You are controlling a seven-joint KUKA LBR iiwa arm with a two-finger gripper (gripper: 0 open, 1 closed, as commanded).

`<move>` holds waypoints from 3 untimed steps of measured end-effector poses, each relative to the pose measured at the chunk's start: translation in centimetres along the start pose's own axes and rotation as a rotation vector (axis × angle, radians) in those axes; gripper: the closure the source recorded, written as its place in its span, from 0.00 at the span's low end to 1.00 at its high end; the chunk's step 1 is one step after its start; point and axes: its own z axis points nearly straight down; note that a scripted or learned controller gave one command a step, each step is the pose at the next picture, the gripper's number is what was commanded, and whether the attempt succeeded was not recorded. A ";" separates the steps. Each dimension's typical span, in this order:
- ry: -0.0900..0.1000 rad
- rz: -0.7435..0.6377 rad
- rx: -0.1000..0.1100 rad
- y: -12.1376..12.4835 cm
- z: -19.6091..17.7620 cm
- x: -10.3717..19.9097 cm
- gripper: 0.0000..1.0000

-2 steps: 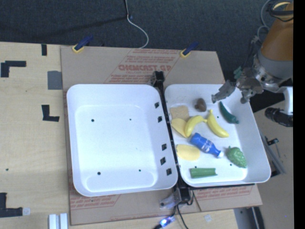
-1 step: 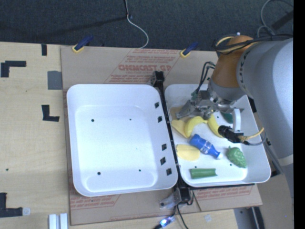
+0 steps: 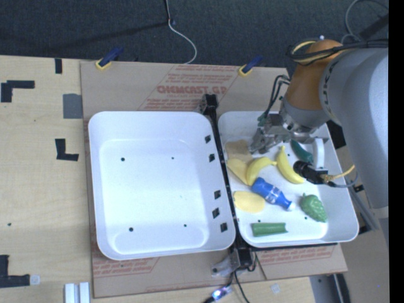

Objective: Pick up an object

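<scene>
My gripper (image 3: 260,145) hangs low over the back part of the right bin (image 3: 341,232), just above a yellow banana-shaped piece (image 3: 260,166). A second yellow banana (image 3: 288,168) lies to its right. In front of these are a blue bottle (image 3: 272,192), a yellow lemon-like lump (image 3: 249,201), a green leafy toy (image 3: 314,207) and a flat green block (image 3: 269,228). A teal piece (image 3: 302,149) peeks out beside the wrist. Nothing shows between the fingers.
The left bin (image 3: 151,188) sits beside the right one, joined by black clips along the shared wall (image 3: 218,169). Both rest on a cardboard sheet (image 3: 183,90). The arm enters from the upper right over the right bin's far corner.
</scene>
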 end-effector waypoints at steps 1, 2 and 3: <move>-0.002 -0.003 -0.021 0.3 -25.7 4.8 1.00; -0.001 -0.004 -0.016 2.9 -36.0 8.9 1.00; -0.001 0.000 -0.011 3.0 -43.1 9.6 1.00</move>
